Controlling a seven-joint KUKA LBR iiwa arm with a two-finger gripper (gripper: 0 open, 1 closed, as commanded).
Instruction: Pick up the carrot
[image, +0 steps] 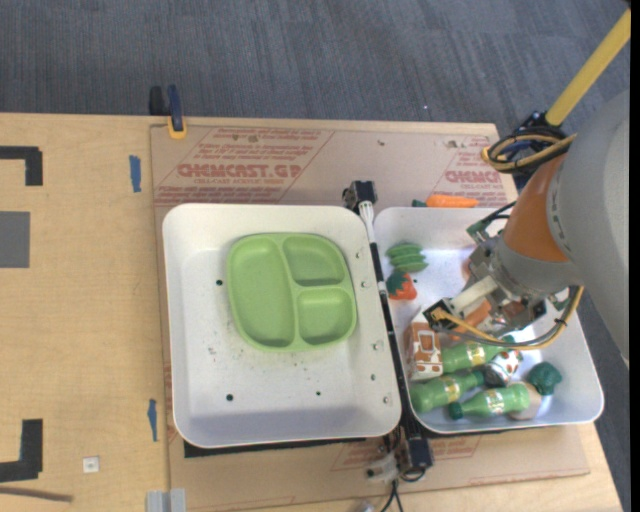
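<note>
A slim orange carrot (450, 201) lies at the far rim of the right bin (585, 395), on or just past the white edge. A second small orange-red piece with a green top (401, 286) rests at the bin's left wall, below a green leafy item (406, 256). My gripper (480, 312) hangs low over the middle of the right bin, just above the clutter and well short of the carrot at the rim. The wrist hides most of it.
Three green bottles (460, 358) (445, 392) (497, 403) lie in the right bin's near half, with a brown and white packet (425, 350) and a dark green object (545, 378). The left bin (190, 330) holds a green divided plate (290, 290).
</note>
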